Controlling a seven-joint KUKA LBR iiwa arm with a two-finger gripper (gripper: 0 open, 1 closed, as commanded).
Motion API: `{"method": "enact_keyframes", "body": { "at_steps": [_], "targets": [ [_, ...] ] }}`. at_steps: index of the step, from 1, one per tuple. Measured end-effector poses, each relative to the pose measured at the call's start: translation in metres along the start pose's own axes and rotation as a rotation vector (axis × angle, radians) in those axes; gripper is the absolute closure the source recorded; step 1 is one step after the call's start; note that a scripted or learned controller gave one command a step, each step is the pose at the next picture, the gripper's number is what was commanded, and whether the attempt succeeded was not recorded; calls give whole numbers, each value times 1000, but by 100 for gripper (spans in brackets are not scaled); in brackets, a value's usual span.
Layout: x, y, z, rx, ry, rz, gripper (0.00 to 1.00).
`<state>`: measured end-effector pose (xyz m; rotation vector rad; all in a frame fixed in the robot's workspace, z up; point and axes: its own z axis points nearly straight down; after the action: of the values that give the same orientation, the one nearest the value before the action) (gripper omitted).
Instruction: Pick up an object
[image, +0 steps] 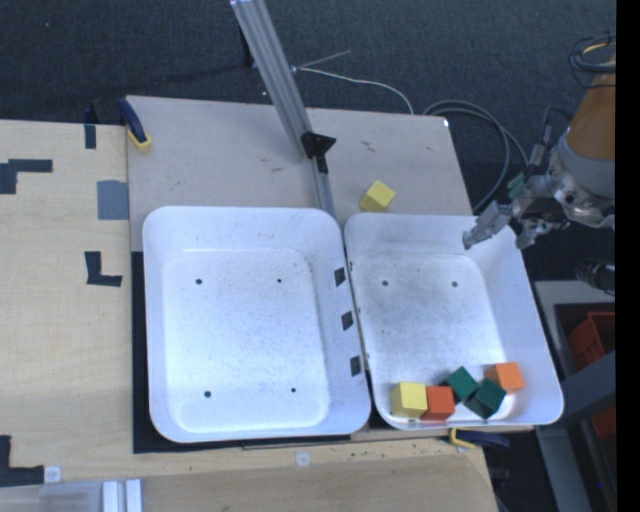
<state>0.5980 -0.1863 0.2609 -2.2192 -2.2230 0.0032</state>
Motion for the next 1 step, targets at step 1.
{"method": "enact_keyframes", "body": {
  "at_steps": [1],
  "targets": [
    [66,-37,-3,0,3,-4,0]
  ]
}}
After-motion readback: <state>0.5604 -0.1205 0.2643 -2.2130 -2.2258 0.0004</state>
